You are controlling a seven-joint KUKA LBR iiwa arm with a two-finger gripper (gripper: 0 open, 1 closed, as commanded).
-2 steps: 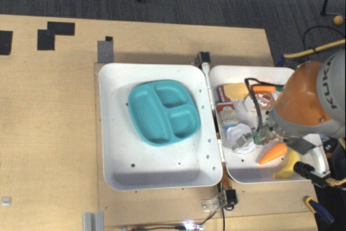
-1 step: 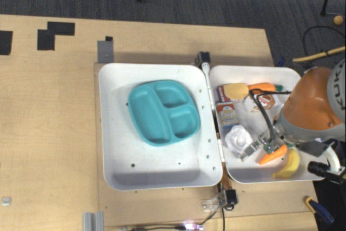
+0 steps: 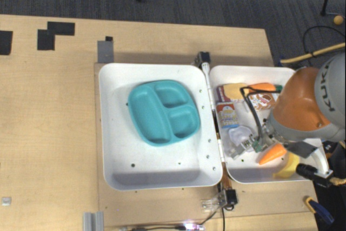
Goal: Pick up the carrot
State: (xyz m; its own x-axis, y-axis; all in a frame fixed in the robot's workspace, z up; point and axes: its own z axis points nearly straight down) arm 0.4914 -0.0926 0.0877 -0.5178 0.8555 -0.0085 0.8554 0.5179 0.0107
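An orange carrot (image 3: 261, 86) with a green end lies at the far side of the right bin (image 3: 303, 178), partly behind a black cable loop. A second orange, carrot-like piece (image 3: 271, 153) lies near the bin's front, just right of my gripper (image 3: 244, 144). The gripper hangs low over the middle of the right bin, above a clear plastic item (image 3: 235, 134). The arm's orange band (image 3: 300, 100) hides part of the bin behind it.
The left bin (image 3: 116, 170) holds a teal divided plate (image 3: 164, 111). In the right bin are snack packets (image 3: 227, 113), a brown wrapper (image 3: 263, 100) and a yellow item (image 3: 287, 165) at the front right. The bins' shared wall (image 3: 214, 121) runs just left of the gripper.
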